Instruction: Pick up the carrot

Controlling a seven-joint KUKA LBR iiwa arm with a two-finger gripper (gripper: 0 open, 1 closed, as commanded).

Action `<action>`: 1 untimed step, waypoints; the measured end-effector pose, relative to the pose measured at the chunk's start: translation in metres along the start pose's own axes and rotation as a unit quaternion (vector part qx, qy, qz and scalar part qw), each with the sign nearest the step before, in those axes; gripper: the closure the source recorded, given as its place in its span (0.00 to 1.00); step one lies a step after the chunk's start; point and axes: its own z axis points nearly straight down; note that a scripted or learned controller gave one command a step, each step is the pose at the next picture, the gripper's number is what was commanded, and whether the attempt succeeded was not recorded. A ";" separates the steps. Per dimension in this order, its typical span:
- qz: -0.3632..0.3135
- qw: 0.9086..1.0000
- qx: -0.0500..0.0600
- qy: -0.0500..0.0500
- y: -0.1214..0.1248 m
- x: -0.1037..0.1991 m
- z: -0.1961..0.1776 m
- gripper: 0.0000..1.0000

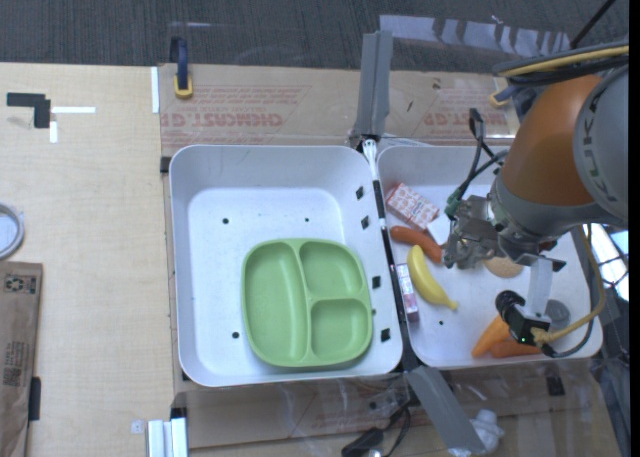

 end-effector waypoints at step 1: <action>0.000 1.000 0.001 -0.001 0.000 -0.001 -0.008 1.00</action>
